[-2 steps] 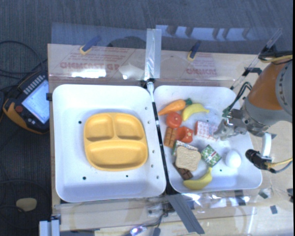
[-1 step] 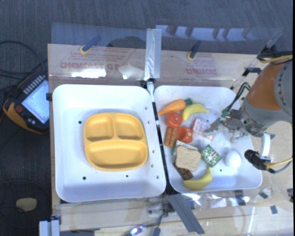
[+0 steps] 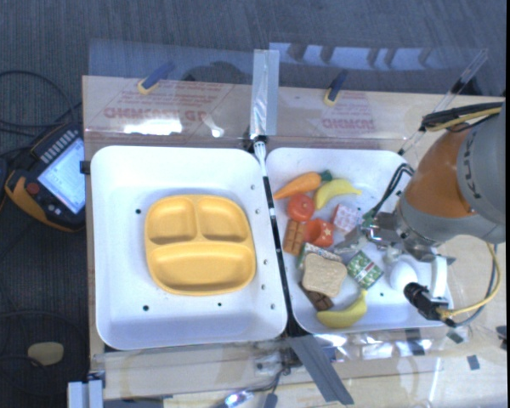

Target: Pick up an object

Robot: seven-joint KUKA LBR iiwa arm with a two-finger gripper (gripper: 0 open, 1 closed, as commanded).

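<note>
Arm (image 3: 459, 185) cut off at right edge; tool (image 3: 370, 232) fingers hidden.

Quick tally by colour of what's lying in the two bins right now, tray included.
Yellow: 3 – divided tray, banana, banana
Orange: 2 – carrot, small orange block
Red: 2 – tomato, red piece
Brown: 1 – bread slice
Green: 1 – green packet
Pink: 1 – pink packet
Total: 10, as far as the arm leaves them visible.
</note>
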